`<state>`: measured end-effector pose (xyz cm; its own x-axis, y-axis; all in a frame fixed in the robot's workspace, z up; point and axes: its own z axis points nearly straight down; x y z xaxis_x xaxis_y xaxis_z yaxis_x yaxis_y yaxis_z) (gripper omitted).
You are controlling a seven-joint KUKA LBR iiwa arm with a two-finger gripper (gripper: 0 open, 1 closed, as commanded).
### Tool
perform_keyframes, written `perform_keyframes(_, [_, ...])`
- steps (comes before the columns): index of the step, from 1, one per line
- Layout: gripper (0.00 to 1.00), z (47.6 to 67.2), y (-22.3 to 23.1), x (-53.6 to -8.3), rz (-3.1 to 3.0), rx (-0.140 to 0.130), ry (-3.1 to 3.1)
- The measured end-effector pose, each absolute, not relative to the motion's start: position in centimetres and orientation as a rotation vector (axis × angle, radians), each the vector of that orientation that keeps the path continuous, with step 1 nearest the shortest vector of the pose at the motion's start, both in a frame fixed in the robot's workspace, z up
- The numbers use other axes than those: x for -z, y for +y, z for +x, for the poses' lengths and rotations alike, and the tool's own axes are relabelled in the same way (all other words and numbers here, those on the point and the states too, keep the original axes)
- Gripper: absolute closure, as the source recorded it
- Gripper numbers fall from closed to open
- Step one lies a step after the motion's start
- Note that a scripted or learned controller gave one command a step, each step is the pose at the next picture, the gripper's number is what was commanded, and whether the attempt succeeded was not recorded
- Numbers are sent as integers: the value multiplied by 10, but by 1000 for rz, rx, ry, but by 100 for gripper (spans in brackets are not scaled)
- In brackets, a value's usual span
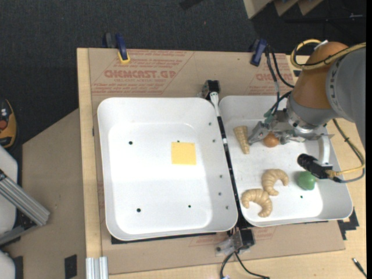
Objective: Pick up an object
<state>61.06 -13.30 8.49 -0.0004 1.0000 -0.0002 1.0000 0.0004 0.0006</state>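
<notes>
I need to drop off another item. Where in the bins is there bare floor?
The left bin is bare all around the yellow square. The right bin is crowded: gripper, cone, orange ball, two croissants, green ball.

Right bin [343, 205]: a pale cone [242, 139] lies on its side near the left wall with its tip toward the far rim; a small orange-brown ball [271, 140] sits just right of it, at the gripper [264, 133]. Two tan croissants [274, 180] [258, 200] lie close together toward the near edge, and a green ball [306, 181] rests to their right. Left bin [110, 115]: a flat yellow square [183, 153] lies near the centre.
</notes>
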Motion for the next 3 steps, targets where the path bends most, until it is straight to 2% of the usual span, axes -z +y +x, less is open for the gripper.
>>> perform_keyframes(3, [0, 611, -133, -85, 2221, 0, 2222])
